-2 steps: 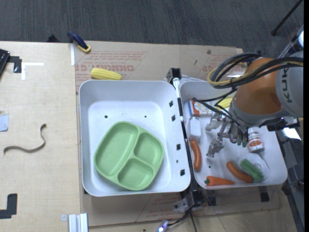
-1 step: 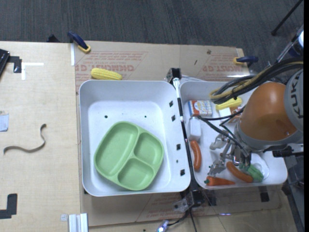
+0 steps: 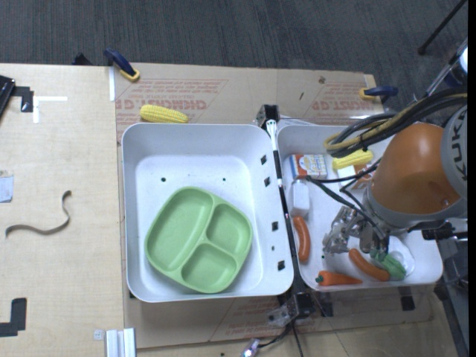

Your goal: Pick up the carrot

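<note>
Roughly, carrot [image 3: 370,265] just below end effector [image 3: 349,233], seemingly apart, right bin [image 3: 424,274], grip state unclear

One fixed camera overlooks both bins [image 3: 195,136] aslant.
</note>
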Available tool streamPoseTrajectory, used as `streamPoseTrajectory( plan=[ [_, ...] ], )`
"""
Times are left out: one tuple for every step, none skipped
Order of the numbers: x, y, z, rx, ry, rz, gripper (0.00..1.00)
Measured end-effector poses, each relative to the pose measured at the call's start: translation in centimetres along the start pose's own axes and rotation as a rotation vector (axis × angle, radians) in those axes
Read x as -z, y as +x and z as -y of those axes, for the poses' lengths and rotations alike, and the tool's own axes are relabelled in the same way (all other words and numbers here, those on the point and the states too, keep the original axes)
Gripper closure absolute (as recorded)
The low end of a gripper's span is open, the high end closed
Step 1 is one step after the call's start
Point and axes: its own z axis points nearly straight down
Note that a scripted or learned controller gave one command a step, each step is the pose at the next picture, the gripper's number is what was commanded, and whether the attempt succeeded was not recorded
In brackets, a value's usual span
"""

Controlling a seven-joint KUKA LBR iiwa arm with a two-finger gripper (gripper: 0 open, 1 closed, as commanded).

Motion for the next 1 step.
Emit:
streamPoseTrajectory(
  plan=[
    [3.29, -0.55, 1.09, -0.259, 0.003, -0.006, 1.00]
  ],
)
